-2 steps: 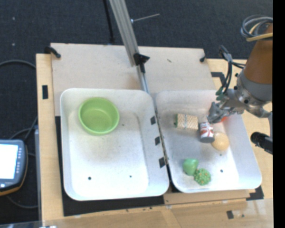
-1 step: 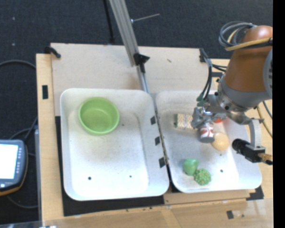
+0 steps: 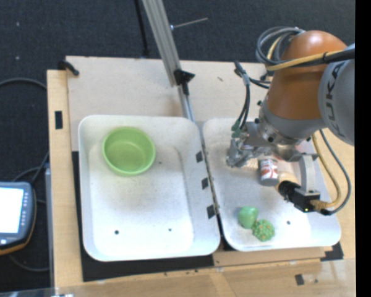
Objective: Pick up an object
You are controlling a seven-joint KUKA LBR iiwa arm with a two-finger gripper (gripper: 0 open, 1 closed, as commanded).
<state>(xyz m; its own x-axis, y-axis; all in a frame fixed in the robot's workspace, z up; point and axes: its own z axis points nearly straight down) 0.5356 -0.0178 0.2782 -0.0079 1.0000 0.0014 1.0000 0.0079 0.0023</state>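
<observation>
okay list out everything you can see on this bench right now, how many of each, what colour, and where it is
Shallow white plastic bins: two, white, side by side on the bench.
Round green plastic bowl: one, light green, upper left part of the left bin, upright.
Smooth green rounded object: one, bright green, near edge of the right bin, next to the bumpy one.
Bumpy green clump-shaped object: one, darker green, near edge of the right bin.
Red and white can-like object: one, red and white, middle of the right bin, partly under the arm.
Handheld screen pendant: one, orange and grey, off the bench at the left edge.
Slanted metal rail: one, silver, rising from behind the bins.
Two-finger gripper: one, grey metal, low over the right bin, left of the can-like object.
</observation>
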